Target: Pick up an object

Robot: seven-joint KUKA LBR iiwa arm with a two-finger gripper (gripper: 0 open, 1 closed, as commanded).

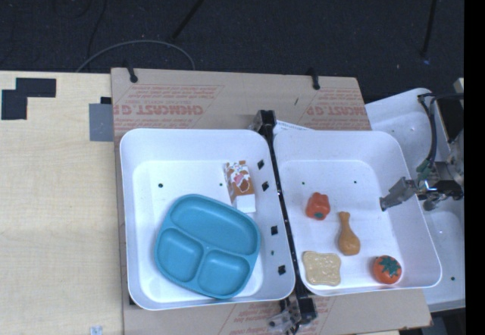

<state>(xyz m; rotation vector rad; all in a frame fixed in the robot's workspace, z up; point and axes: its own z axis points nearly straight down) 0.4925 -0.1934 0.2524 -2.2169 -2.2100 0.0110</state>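
A pale wooden worktop (53,197) under a dark background is seen, bearing a cardboard sheet (227,102) and two shallow white bins side by side. Nearest the camera, a slice of toast (322,267) and a tomato (386,270) are seen in the right bin (333,145), with a drumstick (348,234) and a red pepper (318,206) farther back; the left bin (189,142) holds a blue divided plate (207,245) and, beyond it, a small snack packet (240,178). The claw (398,193) is seen above the right bin's right rim, apart from all the objects, and whether it is spread or closed cannot be told.
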